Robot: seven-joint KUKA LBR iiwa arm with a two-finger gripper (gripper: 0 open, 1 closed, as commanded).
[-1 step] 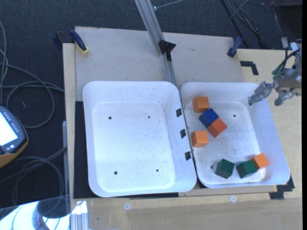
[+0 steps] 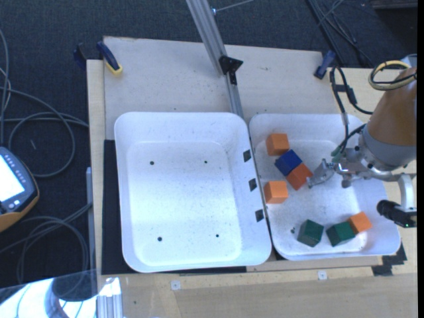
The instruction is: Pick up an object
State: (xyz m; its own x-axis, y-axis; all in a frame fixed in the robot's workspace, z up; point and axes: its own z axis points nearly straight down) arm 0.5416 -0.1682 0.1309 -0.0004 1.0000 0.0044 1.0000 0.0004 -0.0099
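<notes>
**Right bin contents, arm over bin**

Camera view: worktop [image 2: 172,71] carries a left bin [image 2: 132,138] and a right bin [image 2: 384,197]. The right bin holds an orange block [image 2: 278,143], blue block [image 2: 287,161], red-orange block [image 2: 299,175], a second orange block [image 2: 275,191], two green blocks [image 2: 310,232] [image 2: 340,232] and a small orange block [image 2: 360,222]. Gripper [image 2: 322,175] sits just right of the red-orange block; whether the jaws are spread or closed cannot be told.

bright, even light falls from above. the two shallow white plastic bins [image 2: 187,128] left of the tool [image 2: 318,176] are almost washed out, their speckled floors pale. shadows are short and soft, pooling just under the small coloured blocks [image 2: 289,161] beside the tool. the dark carpeted floor [image 2: 46,18] far behind stays dim. a blurred glare patch [image 2: 59,297] sits in the lower-left corner.
</notes>
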